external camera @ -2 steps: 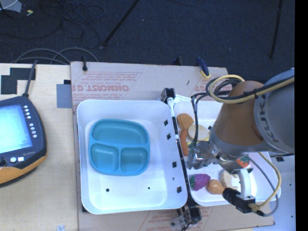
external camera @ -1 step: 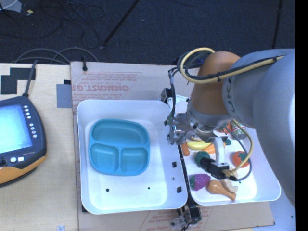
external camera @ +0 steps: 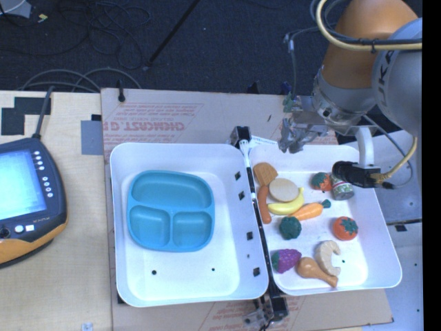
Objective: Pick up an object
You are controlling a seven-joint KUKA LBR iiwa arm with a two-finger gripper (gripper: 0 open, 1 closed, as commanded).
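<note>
1. On the bench, two shallow white bins stand side by side on a sheet of cardboard, their inner rims touching down the middle of the camera view.
2. The left-hand bin holds a blue tray with three compartments, lying flat and nearer that bin's left wall.
3. The right-hand bin holds the toy foods to pick from. A brown bread roll lies near the far left corner. A pale round disc sits just beside it and rests on a yellow banana.
4. A long red-orange carrot lies along the bin's left wall, just beside the banana. A smaller orange carrot touches the banana's right end.
5. Toward the middle sits a green broccoli, with a red tomato well apart from it on the right.
6. At the near side, a purple bunch of grapes lies just beside a brown drumstick. A pale curved piece touches the drumstick's upper side.
7. By the far right wall, a small red-and-green piece sits next to a silver tin.
8. The gripper hangs over the far rim of the right-hand bin, above and behind the bread roll and apart from every toy. It is too small and cluttered to tell whether it is spread or closed.
9. Left of the bins, a control pendant with a lit screen rests on the bench top.
</note>
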